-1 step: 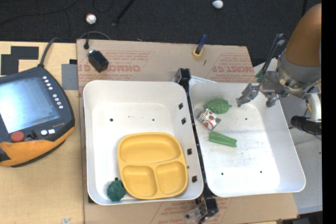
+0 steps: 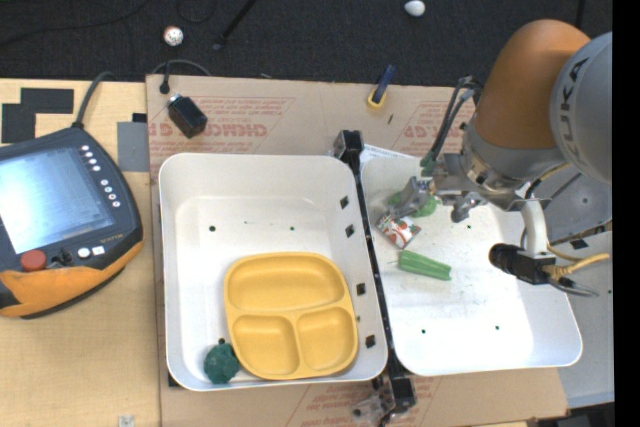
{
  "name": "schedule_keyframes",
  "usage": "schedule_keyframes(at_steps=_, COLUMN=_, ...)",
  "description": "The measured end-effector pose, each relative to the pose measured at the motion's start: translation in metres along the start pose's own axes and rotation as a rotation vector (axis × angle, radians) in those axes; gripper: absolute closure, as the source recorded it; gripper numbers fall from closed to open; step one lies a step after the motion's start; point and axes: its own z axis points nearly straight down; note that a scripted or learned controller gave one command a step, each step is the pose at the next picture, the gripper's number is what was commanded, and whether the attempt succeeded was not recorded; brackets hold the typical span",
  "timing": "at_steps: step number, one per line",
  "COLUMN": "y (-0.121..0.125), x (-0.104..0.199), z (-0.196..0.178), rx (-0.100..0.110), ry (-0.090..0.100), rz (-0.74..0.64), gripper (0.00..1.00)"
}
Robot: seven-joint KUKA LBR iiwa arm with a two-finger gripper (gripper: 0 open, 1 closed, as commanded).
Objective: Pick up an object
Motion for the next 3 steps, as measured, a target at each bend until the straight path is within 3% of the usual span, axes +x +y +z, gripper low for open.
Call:
schedule_keyframes(at_steps=1, y=-0.038, x=0.074, z=0.035, rx=0.005, ry=-0.002, rz=0.003, gripper=0.0)
schedule_keyframes(at_steps=2, y=-0.036, x=0.068, z=0.023, rx=0.002, ry=-0.004, rz=0.011, gripper=1.0)
schedule_keyframes(at_steps=3, y=-0.04, x=0.02, z=-0.204, rx=-0.021, ry=-0.008, rz=0.009, gripper=1.0)
